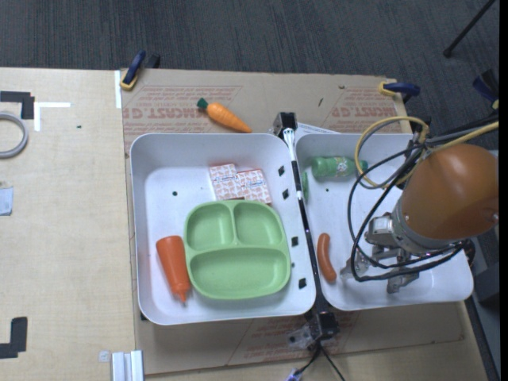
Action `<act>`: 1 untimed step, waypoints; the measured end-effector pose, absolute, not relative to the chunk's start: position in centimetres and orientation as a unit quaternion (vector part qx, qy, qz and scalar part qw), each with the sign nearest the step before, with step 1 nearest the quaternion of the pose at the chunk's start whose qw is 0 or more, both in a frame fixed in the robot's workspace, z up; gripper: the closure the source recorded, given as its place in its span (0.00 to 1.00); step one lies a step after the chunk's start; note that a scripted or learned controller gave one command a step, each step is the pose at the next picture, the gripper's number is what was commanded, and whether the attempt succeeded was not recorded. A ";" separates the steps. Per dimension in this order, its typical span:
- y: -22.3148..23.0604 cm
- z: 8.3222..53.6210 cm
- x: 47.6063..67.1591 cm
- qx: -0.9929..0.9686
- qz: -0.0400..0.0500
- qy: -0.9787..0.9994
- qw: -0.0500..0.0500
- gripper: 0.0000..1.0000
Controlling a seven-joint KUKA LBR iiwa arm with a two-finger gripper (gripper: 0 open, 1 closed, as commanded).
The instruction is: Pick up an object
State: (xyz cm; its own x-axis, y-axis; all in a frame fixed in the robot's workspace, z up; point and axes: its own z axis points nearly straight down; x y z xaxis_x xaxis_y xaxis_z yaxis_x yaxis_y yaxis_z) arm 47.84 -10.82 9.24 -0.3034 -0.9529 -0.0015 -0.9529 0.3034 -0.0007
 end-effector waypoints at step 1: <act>-10.7 10.2 48.0 -0.590 -0.001 0.807 0.003 1.00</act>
State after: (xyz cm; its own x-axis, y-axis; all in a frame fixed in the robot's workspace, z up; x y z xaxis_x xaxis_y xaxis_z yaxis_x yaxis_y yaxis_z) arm 48.00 -10.75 10.22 -0.3040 -0.9527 -0.0039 -0.9527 0.3040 -0.0042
